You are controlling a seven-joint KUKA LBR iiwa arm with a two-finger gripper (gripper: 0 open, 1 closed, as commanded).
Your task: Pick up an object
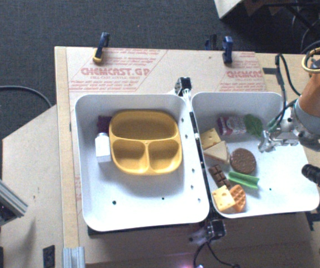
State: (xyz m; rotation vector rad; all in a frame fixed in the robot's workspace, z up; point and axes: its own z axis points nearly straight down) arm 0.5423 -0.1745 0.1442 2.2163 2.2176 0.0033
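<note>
My gripper [267, 144], whose closure I cannot tell, hangs over the right bin [285, 190] just beside the cookie [243, 161], a flat disc at bin centre, probably light, stiff and low, best pinched across its rim.

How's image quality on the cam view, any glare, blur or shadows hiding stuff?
Camera view: even, soft light; white bins bright but not blown out, mild sheen on the yellow tray. Soft overall, so food items in the right bin lack fine detail. Gripper small and blurry near the arm. Faint shadows along the bin walls, nothing hidden.
</note>
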